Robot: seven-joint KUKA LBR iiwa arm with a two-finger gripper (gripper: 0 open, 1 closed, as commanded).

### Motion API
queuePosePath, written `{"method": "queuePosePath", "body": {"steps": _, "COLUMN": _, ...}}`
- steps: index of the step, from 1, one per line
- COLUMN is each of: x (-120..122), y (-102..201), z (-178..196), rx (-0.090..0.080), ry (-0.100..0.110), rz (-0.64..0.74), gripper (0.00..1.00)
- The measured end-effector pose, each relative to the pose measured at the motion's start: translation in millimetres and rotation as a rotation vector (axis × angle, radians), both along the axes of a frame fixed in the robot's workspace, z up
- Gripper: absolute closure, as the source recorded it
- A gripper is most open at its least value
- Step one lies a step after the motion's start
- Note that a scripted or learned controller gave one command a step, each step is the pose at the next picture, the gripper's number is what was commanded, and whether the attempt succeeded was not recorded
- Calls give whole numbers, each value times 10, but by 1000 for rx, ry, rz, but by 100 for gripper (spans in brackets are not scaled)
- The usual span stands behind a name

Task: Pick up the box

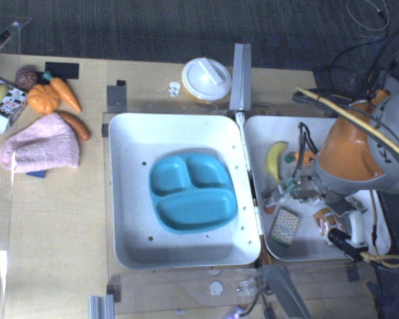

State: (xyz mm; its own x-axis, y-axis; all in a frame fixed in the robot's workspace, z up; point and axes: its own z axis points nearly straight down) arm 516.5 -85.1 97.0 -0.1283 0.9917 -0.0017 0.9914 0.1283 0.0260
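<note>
a flat patterned box point(285, 225) lies at six o'clock of my gripper point(294, 190) in the smooth white right bin point(266, 138), beside a curved banana point(274, 159); my grip's width i can't tell.

You've got the arm point(349, 155) over the right bin point(256, 138), orange band up, gripper point(289, 188) down near that bin's left wall. Box point(285, 225) lies flat just below it, by the bin's near-left corner. Banana point(275, 159) sits just above the gripper, along the left wall. Left bin point(123, 178) holds a blue divided tray point(193, 191), roughly centred.
</note>
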Motion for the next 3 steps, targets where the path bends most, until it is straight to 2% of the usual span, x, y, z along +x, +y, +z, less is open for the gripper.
{"method": "queuePosePath", "body": {"steps": 1, "x": 807, "y": -217, "z": -84, "rx": -3, "ry": 13, "rz": -11, "gripper": 0}}
{"method": "queuePosePath", "body": {"steps": 2, "x": -24, "y": -160, "z": -67, "rx": -2, "ry": 12, "rz": -54, "gripper": 0}}
{"method": "queuePosePath", "body": {"steps": 3, "x": 4, "y": -165, "z": 53, "rx": -5, "ry": 4, "rz": -53, "gripper": 100}}
